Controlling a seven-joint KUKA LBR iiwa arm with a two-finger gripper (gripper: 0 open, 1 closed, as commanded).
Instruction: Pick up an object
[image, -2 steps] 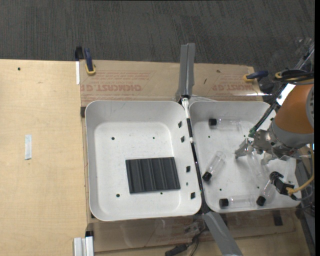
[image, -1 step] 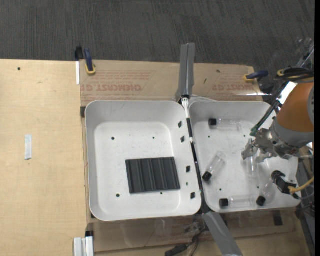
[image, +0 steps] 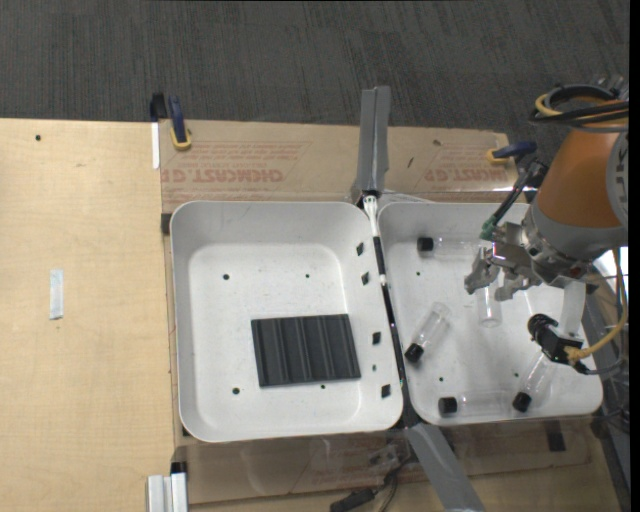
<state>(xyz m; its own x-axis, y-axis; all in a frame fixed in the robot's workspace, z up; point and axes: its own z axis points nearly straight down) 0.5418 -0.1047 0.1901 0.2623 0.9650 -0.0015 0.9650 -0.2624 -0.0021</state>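
Note:
My gripper hangs over the upper middle of the right bin, below the orange band of the arm. A clear vial shows faintly just under it; whether it is held or lies on the bin floor I cannot tell. More clear vials with black caps lie in this bin: one at the top left, one tilted near the left wall, one at the bottom and one at the bottom right. A black ribbed slab lies flat in the left bin.
A raised divider with black clips separates the two bins. A grey post stands behind them. Cables and a black-and-yellow connector hang from the wrist over the right bin's right side. Brown cardboard lies behind the bins.

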